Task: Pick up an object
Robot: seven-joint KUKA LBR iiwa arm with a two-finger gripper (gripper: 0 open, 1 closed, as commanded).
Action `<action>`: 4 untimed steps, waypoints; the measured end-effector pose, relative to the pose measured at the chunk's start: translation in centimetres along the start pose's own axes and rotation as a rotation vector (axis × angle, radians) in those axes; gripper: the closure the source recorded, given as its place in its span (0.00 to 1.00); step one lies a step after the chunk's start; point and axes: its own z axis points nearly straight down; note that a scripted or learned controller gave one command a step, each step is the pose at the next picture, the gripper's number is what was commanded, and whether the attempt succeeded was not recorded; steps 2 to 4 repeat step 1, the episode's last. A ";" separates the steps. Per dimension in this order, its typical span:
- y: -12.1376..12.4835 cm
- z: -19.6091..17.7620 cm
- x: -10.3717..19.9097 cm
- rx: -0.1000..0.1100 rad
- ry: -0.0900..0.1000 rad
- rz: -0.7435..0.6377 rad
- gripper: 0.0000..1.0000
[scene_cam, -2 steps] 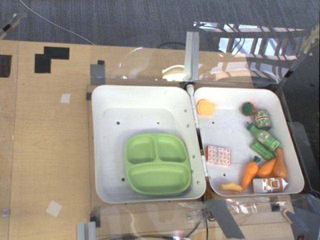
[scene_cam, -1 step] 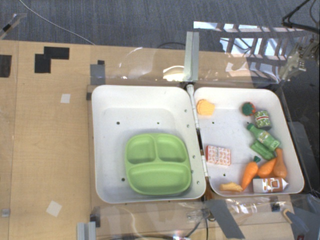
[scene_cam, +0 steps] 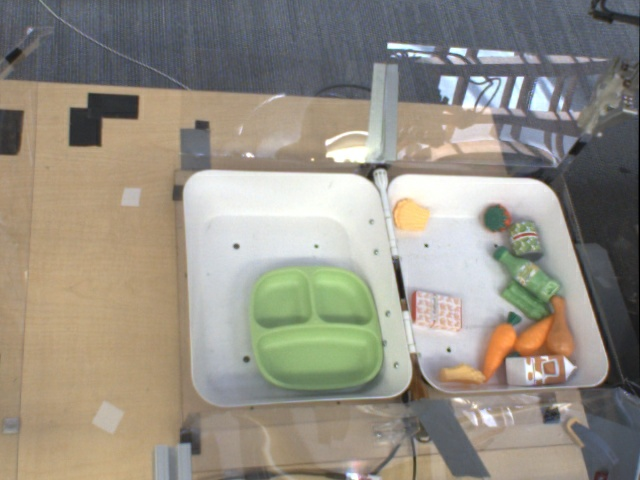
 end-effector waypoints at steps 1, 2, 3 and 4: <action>0.1 0.9 -0.2 -0.001 0.005 -0.067 1.00; 0.1 0.9 -0.2 -0.001 0.005 -0.067 1.00; 0.1 0.9 -0.2 -0.001 0.005 -0.067 1.00; 0.1 0.9 -0.2 -0.001 0.005 -0.067 1.00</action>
